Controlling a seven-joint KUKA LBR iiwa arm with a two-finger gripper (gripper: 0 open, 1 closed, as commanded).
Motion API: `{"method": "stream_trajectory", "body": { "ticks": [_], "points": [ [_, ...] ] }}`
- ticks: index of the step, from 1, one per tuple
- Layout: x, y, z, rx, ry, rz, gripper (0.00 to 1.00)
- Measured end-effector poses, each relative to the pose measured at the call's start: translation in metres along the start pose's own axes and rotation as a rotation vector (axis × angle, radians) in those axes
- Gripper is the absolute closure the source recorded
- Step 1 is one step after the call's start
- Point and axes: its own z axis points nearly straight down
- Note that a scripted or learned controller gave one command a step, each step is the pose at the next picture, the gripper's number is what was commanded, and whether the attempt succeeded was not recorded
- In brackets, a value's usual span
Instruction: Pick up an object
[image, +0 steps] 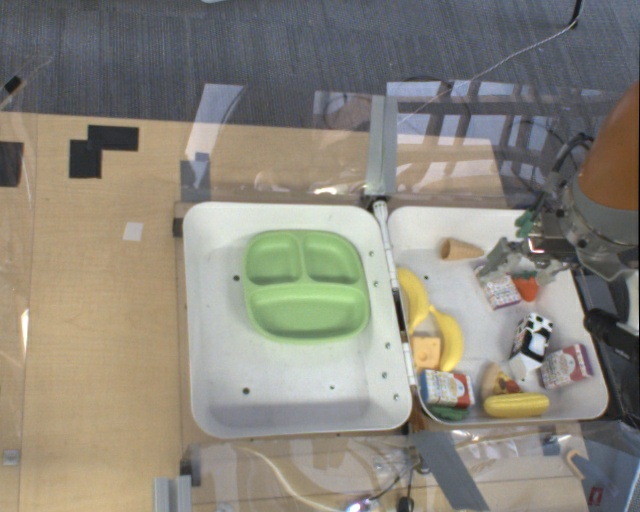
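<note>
Overhead slanted view of the bench. At frame left, bare tan bench top (90, 330) with black angular marks (102, 148) in the upper left corner.

Left bin (215, 400), centre of frame: a shallow white tray holding a green divided plate (305, 285), which lies flat in the bin's upper middle, two small compartments toward the top of the frame and one long compartment below them.

A metal divider (392, 290) runs between the two bins.

Right bin (440, 225), right of centre, holds the loose objects. Along its left wall lies a banana (415, 298), with a second curved yellow piece (452, 340) just to its lower right and an orange-yellow block (427, 351) between them. Below these, at the bin's lower edge, sits a small red-and-white carton (445, 387). Toward the upper middle of the bin lies a tan cone-shaped item (461, 250), apart from the rest. At lower right, a yellow oblong object (516, 404) rests along the bottom edge, with a black-and-white cow figure (533, 340) above it and a small pink-and-white carton (565, 366) to the right. A small white packet (499, 291) with an orange item (528, 289) beside it lies in the upper right part of the bin.

The gripper (512, 256) hangs just above that packet, at the bin's upper right, beneath the orange band (612, 160) of the arm at the frame's right edge. Whether its fingers are spread or closed cannot be told, and nothing is visibly held between them.
</note>
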Motion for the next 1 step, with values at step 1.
{"method": "stream_trajectory", "body": {
  "ticks": [1],
  "points": [
    [-0.0778,0.0323,0.0855,0.001,-0.001,-0.154,0.00]
  ]
}}
